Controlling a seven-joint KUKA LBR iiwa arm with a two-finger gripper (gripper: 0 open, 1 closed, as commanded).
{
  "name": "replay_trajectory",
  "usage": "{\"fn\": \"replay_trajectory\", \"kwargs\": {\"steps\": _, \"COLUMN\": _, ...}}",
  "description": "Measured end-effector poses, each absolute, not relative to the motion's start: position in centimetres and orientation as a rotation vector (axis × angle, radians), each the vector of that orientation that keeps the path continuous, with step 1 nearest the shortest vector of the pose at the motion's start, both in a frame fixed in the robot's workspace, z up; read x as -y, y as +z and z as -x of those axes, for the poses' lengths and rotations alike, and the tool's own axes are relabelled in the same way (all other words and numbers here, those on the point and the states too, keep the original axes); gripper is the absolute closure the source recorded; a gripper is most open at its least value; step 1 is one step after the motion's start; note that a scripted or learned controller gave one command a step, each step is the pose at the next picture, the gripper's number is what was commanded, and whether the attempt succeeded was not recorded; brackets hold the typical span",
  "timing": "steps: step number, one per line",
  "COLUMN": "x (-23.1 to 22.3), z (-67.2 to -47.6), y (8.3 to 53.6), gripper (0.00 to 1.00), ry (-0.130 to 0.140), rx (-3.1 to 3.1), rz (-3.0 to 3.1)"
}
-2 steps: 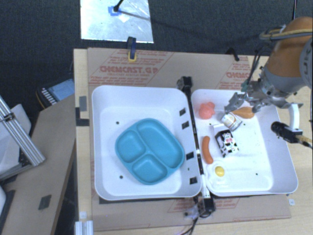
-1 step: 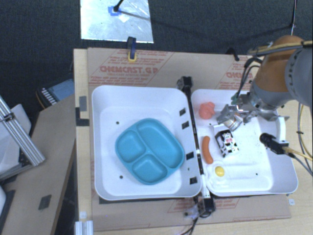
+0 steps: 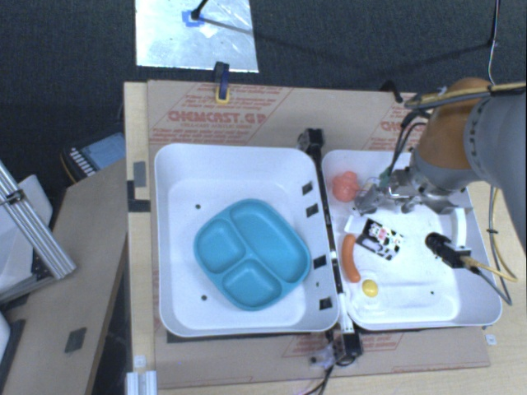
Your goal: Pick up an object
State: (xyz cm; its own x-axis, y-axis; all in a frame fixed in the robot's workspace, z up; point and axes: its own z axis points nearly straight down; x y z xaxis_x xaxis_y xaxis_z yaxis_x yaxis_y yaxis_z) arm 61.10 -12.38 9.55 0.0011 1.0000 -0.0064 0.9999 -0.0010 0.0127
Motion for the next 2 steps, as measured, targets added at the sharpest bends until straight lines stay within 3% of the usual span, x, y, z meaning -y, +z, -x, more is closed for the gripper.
{"fn": "replay_trajectory", "kwargs": {"steps": 1, "x": 12.1, "z": -60.9, "y": 10.4, "gripper": 1.0, "ry": 0.004, "rx": -2.219, "rz": -2.218}}
{"fn": "replay_trajectory", "kwargs": {"steps": 2, "x": 11.8, "z": -62.1, "y": 16.0, "gripper": 1.0, "ry": 0.007, "rx": -2.223, "rz": -2.211}}
